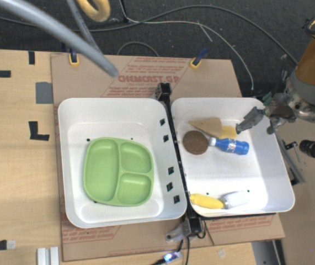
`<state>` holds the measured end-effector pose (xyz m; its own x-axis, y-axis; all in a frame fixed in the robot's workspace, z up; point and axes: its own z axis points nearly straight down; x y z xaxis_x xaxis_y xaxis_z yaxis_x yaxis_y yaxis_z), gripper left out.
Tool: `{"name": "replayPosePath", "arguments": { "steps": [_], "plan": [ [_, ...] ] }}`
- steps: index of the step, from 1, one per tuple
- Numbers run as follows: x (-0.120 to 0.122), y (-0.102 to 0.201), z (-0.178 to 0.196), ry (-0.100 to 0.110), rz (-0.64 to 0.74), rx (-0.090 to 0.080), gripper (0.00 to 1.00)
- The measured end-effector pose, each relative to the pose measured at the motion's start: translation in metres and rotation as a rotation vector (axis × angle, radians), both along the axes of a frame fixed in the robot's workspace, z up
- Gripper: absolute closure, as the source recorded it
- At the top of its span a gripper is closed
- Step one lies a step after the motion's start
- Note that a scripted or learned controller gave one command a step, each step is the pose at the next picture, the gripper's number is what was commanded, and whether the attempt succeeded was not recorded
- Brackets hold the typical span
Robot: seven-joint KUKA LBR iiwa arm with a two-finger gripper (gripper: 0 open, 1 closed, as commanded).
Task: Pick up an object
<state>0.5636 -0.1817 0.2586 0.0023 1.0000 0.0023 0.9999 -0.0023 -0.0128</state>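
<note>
Gripper [260,120] is hanging over the upper right part of the right bin [272,164], its two dark fingers splayed apart and nothing showing between them — open and holding nothing.

Nearest candidate is the blue-and-white bottle [230,146], which is lying on its side just below and to the camera's left of the fingertips. Its long axis is running roughly left to right across the bin floor, tilting slightly downward toward the right. By my judgement, a closing line set across that axis would be serving best.

Crowding the bottle on its left end is a brown round disc [195,142], touching or nearly touching it. A tan wedge-shaped piece [208,127] is lying just above both, with a small yellow piece [229,131] beside it, close under the near finger.

Along the bin's lower edge, well apart from the gripper, a yellow banana-like item [207,201] is lying end to end with a pale whitish object [235,199] — the latter is blending into the white floor and is hard to identify.

Left bin [69,164] is bearing a green divided plate [118,171].

Most of the arm is being cut off at the frame's right edge.
</note>
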Motion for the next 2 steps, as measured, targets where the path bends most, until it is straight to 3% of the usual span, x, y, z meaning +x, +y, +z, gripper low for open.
{"name": "replayPosePath", "arguments": {
  "steps": [1, 2],
  "plan": [
    [0.002, 0.000, 0.006, -0.011, 0.003, -0.003, 0.00],
    [0.007, -0.007, -0.046, -0.006, 0.002, -0.003, 0.00]
  ]
}}
